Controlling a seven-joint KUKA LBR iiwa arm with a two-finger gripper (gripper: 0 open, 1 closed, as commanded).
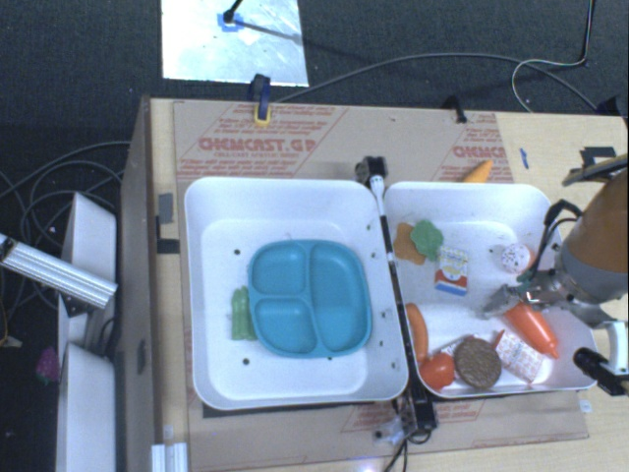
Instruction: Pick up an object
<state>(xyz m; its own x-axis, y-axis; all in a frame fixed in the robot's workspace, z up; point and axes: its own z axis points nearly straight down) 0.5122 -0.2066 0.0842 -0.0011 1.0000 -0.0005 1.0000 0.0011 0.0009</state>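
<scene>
Crowding worries me: my fingers (513, 300), spread I cannot tell how wide, hover over the carrot (532, 329) by the right bin's (472, 197) right edge, and could nudge the wrapped candy (518, 356).

A brown cardboard sheet with red print (295, 141) covers the bench under both shallow white plastic bins (211, 224). A yellow and blue clamp (261, 96) grips the far edge of the sheet. Beyond that edge, a shiny silver square sheet (234, 28) lies on the dark carpet floor (69, 57). Black cables (49, 180) run past the left edge.
</scene>
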